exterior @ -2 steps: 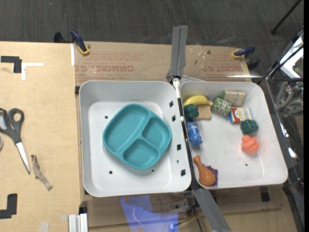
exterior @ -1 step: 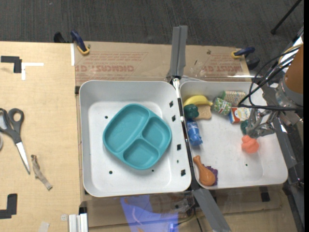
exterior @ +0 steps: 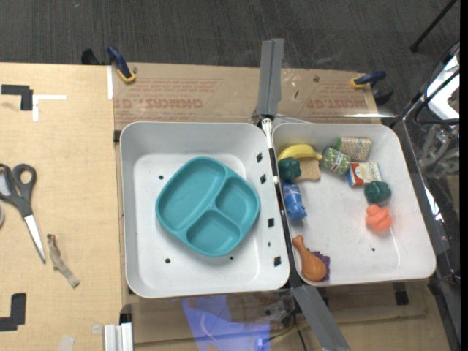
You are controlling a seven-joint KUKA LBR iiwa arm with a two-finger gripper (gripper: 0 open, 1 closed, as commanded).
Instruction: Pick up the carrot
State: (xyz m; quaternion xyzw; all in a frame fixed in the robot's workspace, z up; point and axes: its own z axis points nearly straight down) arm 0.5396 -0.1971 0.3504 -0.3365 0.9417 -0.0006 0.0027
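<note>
Where the right bin [exterior: 409, 196] nears its front, what looks like the carrot [exterior: 308, 260] lies.

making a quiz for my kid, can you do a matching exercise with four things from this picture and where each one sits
Things:
1. teal plate
2. scissors
3. banana
4. orange toy

Places:
A. on the wooden bench, left of both bins
B. top left corner of the right bin
C. middle of the left bin
D. right side of the right bin, below a dark green toy

Pairs: 1-C, 2-A, 3-B, 4-D
</note>
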